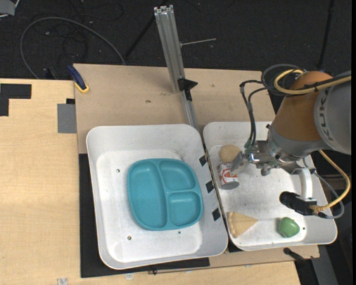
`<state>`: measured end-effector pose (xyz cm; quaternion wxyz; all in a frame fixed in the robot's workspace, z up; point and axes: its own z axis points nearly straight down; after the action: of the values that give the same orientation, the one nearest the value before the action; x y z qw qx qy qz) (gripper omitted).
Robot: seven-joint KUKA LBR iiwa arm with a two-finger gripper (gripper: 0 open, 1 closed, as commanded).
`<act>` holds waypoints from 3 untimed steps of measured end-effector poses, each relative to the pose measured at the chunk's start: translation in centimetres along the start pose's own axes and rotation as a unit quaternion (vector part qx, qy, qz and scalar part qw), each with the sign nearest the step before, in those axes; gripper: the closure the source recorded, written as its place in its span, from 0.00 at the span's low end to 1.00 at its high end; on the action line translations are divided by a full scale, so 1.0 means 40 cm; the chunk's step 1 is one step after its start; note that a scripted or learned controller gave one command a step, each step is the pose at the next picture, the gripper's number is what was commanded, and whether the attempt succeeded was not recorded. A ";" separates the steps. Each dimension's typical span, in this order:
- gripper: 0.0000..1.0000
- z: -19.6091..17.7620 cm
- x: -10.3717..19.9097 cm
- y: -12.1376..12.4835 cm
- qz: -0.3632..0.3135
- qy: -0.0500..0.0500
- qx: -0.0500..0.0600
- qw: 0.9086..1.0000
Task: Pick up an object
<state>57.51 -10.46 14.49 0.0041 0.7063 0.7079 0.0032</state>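
Observation:
My gripper (244,161) hangs over the left part of the right bin (267,129), at the end of the grey arm with the orange band. Just left of and below it lies a small red and white can (228,177). A round tan object (228,154) sits right beside the gripper, up against the bin's left wall. Nearer the front of this bin lie a beige wedge (242,223) and a green object (289,227). I see nothing held between the gripper's tips.
The left bin (107,230) holds a teal divided plate (164,193). A metal post (173,52) stands behind the bins. Black clips mark the seam between the two bins. Open bin floor lies between the can and the green object.

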 end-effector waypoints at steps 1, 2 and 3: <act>1.00 -0.008 -0.003 -0.009 0.003 0.001 0.007 1.000; 1.00 -0.124 0.013 0.006 0.001 0.001 0.004 1.000; 1.00 -0.278 0.024 0.003 0.000 0.000 0.003 1.000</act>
<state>57.53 -9.47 25.63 0.0016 0.7065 0.7077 0.0013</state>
